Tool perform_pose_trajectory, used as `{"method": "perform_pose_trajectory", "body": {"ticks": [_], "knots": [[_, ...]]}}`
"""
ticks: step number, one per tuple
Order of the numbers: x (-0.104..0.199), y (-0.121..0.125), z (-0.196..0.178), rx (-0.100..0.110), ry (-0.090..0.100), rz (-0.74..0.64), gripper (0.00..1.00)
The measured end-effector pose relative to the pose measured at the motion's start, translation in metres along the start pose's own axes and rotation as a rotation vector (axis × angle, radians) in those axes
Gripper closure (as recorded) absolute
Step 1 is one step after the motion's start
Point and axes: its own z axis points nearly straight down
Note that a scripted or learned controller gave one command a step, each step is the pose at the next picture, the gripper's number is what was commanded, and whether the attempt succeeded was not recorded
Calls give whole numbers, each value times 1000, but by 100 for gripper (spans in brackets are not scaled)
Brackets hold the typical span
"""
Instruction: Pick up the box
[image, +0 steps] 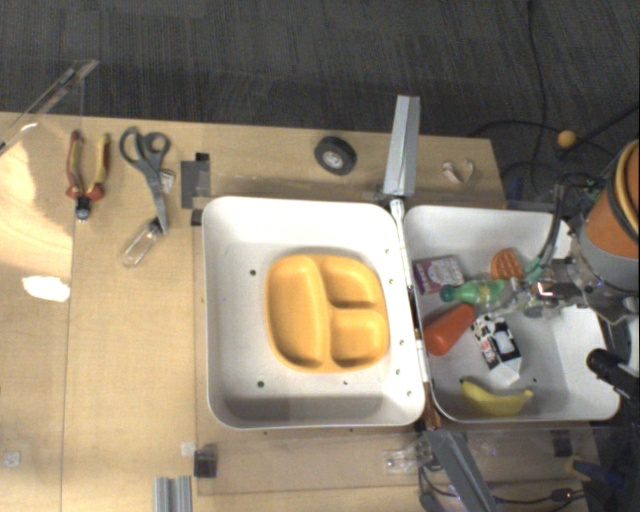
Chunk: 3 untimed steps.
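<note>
Over the right bin (590, 370) I see my gripper (530, 297); finger state I cannot tell. Box (440, 271) lies flat by the bin's left wall, beside the green bottle (474, 292).

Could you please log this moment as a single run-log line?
task: pick up box | hand: above right bin, beside green bottle | box: lying in right bin, not held | left bin: yellow tray
</note>
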Motion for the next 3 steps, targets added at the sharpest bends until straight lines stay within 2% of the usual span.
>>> {"method": "perform_pose_trajectory", "body": {"ticks": [1, 2, 3], "knots": [[42, 79, 83, -14, -1, -3, 0], [42, 146, 116, -19, -3, -36, 0], [43, 149, 102, -30, -6, -42, 100]]}}
